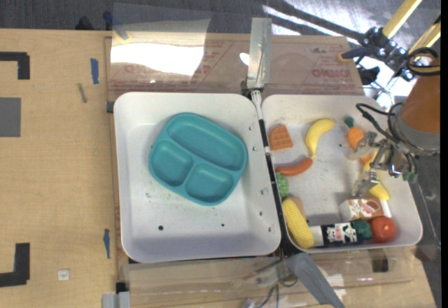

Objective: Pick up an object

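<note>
- Left bin (133, 229): holds a teal divided plate (199, 158).
- Right bin (329, 159): waffle (280, 137), sausage (295, 166), corn cob (297, 222), banana (319, 135), milk bottle (344, 233), tomato (383, 228).
- Pincer (374, 163): low over the right bin's right side; I cannot tell its state.

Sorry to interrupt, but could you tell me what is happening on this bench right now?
A robot arm reaches in from the right, its gripper low over the right bin, which holds toy food: a banana, a corn cob, a tomato and more. Nothing is visibly held yet. The left bin holds a teal divided plate.
</note>
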`<state>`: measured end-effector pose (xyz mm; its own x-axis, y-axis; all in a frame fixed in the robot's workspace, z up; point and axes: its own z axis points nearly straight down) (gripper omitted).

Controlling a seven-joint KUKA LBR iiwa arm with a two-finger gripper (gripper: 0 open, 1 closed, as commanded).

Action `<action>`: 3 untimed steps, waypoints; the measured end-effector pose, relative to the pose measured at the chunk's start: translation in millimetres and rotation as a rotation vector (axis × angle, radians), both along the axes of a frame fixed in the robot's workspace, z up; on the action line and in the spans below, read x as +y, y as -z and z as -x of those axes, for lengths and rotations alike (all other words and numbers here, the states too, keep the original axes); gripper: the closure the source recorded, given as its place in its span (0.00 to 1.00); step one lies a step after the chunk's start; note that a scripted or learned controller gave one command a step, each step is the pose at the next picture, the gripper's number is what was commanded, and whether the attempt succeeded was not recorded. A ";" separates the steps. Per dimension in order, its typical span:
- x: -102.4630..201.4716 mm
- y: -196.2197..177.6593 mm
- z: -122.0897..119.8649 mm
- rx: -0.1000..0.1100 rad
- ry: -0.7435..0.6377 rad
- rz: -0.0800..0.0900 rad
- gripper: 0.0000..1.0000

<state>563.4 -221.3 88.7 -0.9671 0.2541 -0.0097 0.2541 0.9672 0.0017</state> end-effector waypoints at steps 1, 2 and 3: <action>-0.1 -14.1 -4.2 -0.013 -0.002 0.005 1.00; 0.3 -13.0 -3.8 -0.011 -0.002 0.004 0.00; -1.5 0.1 -5.2 0.000 -0.013 0.003 0.00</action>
